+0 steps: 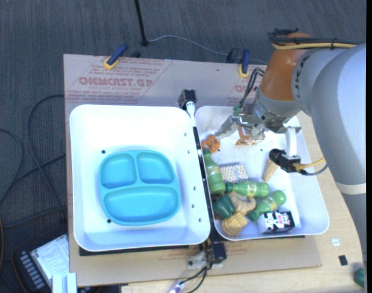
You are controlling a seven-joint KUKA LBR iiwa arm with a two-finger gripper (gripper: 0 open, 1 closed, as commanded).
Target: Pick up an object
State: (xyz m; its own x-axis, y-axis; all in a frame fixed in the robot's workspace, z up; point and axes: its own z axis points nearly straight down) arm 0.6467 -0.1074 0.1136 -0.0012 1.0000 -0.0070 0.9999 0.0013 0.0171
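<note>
from above we see the gripper (246, 129) low in the far end of the right bin (314, 215); we cannot tell how it stands. near it lies a small orange piece (210, 143). toward the near end sits a heap of glossy plastic toys: a green bottle shape (213, 177), a patterned card (233, 173), a knobbly yellow corn (235, 223), a black-and-white box (276, 220). the left bin (88, 121) holds a smooth blue divided plate (139, 186).
</note>
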